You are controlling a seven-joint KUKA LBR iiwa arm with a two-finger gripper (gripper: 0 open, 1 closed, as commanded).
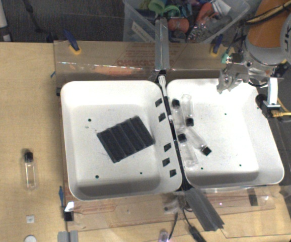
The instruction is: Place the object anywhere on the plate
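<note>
Several small clear vials (pixel 187 111) with black caps, lying flat in a loose cluster against the left wall of the right bin (pixel 236 135), from near its far left corner down past the middle; some touching or overlapping, exact count hard to tell. Probably light, stiff and smooth, so likely to roll or slip out sideways, and perhaps breakable if glass. Best taken across the middle of the clear barrel, square to its length, choosing the lowest one (pixel 202 146), angled outward and freest of its neighbours. Hard to see against the white floor, apart from the caps.

Across the divider, in the left bin (pixel 85 105), a dark ribbed plate (pixel 125 138) lying flat and skewed near the centre, nothing on it.

At the far right corner of the right bin, the gripper (pixel 226 82) above the rim, well apart from the vials; whether clenched or released, impossible to tell, and nothing seen held.

On the desk (pixel 14 95) near its left edge, one more vial (pixel 30 170). Beyond the bins, a crate of coloured toys (pixel 186 4).
</note>
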